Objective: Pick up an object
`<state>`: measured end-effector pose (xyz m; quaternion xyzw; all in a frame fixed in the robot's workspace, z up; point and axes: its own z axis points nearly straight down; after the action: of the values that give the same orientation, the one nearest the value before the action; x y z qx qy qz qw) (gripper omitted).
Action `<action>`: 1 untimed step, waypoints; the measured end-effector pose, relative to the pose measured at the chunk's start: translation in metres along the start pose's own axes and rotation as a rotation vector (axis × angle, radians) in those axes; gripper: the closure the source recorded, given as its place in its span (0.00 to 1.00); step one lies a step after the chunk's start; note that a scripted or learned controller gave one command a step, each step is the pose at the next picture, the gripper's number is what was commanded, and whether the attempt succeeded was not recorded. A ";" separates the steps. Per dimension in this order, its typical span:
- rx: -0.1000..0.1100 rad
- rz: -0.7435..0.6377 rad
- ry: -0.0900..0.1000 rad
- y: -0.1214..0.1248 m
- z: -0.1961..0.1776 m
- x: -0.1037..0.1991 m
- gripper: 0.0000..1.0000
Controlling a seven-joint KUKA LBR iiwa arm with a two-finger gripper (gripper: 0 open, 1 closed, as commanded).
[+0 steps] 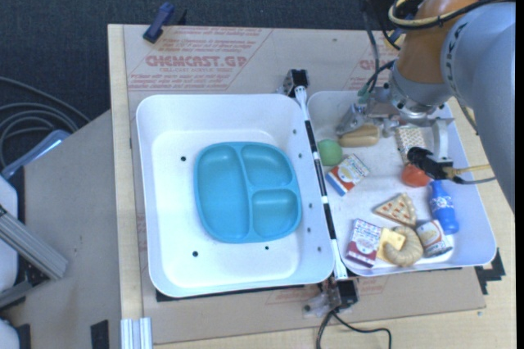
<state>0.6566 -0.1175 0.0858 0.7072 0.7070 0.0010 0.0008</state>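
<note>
My gripper hangs low over the back left part of the right bin, below the orange wrist band. A tan bread-like piece lies right under it, touching or nearly touching it. Close by are a green ball and a small red, white and blue packet. Further right lie a red item, a blue bottle and a speckled cracker. A waffle wedge, a red packet, a yellow cheese piece, a round pastry and a small can fill the front.
The left bin bears a blue divided plate. A black clip sits on the wall between the bins. The grey arm covers the right bin's back right corner. Cables lie on the floor at left.
</note>
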 end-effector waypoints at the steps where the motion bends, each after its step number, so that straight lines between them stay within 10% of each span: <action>1: -0.001 0.001 0.000 0.001 -0.010 0.000 1.00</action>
<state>0.6572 -0.1174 0.0963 0.7074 0.7068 0.0016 0.0013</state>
